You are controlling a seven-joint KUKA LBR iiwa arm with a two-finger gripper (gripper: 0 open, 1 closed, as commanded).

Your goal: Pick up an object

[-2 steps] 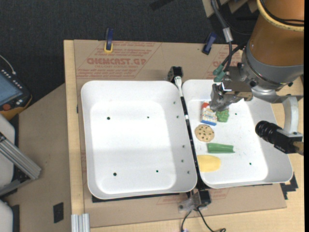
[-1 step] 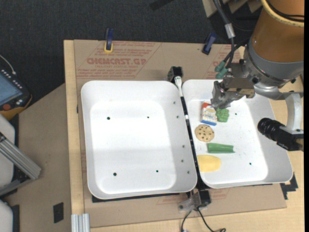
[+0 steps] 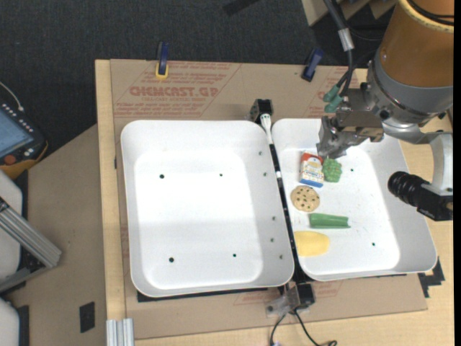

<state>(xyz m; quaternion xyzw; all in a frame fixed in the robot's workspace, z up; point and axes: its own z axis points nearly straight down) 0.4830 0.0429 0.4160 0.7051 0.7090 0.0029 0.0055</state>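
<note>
Green lump (image 3: pixel 332 170) in right bin (image 3: pixel 403 258), touching carton (image 3: pixel 311 170) on its right side, directly under gripper (image 3: pixel 333 152); cookie (image 3: pixel 305 198) just below carton; finger opening hidden, grasp cannot be told; straight descent likely suffices

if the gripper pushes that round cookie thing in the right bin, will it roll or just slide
The cookie lies flat, so it would probably slide, not roll. It looks like a thin, stiff disc, likely light. Its low edge may be hard to grip, and the green block just below could block a push.
</note>
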